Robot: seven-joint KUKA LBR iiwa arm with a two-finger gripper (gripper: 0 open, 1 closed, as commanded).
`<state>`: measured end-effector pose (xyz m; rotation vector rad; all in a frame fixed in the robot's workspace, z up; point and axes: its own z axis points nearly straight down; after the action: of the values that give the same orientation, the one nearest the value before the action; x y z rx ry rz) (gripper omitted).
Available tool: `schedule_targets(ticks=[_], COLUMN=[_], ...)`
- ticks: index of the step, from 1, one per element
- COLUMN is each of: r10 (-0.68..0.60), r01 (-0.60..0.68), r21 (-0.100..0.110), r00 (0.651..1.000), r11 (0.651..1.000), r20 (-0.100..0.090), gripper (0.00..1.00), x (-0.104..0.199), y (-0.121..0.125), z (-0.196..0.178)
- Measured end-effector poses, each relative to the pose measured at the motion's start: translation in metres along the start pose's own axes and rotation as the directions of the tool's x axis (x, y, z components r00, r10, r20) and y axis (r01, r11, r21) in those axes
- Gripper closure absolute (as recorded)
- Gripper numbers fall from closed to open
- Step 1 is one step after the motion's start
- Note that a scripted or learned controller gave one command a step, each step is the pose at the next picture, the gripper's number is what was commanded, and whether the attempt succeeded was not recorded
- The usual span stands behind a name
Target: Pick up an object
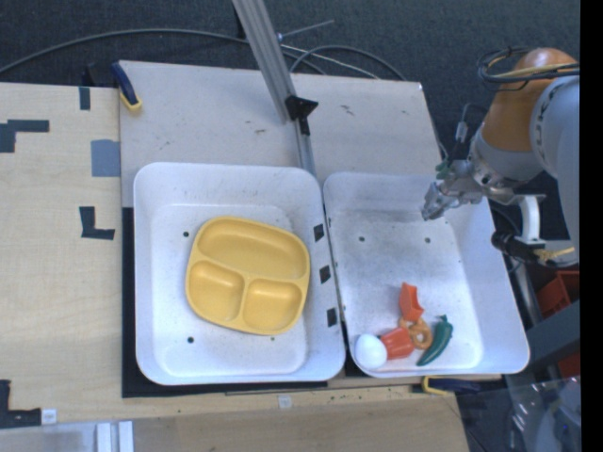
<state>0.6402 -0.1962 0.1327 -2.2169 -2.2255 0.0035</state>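
Note:
My gripper (434, 207) hangs over the far right part of the right bin (377, 201), its tips pointing down and left, with nothing visible between them. At the near end of that bin lies a small cluster: a white egg (370, 350), an orange-red piece (409, 301), a second orange piece with a pretzel shape (407, 335), and a green pepper (437, 341). The cluster sits well below the gripper in the view, apart from it.
A yellow three-compartment plate (248, 274) lies in the left bin (151, 252). A slanted metal pole (268, 45) rises behind the bins. Cables run across the dark floor at the back. A wooden board (52, 252) lies to the left.

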Motion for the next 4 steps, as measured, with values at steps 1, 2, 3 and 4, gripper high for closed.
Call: schedule_targets(ticks=[1,2,3,4], r10=[0.002,0.002,-0.003,-0.004], r01=[-0.002,-0.002,0.003,0.004], r21=[-0.007,-0.006,-0.003,-0.001], r00=[1.0,1.0,1.0,1.0], r11=[1.0,1.0,1.0,1.0], r20=[0.001,0.0,-0.003,-0.003], gripper=[1.0,1.0,1.0,1.0], x=[-0.004,-0.003,0.048,0.109], y=[0.003,0.004,0.012,0.011], z=[-0.063,-0.106,-0.115,-0.119])
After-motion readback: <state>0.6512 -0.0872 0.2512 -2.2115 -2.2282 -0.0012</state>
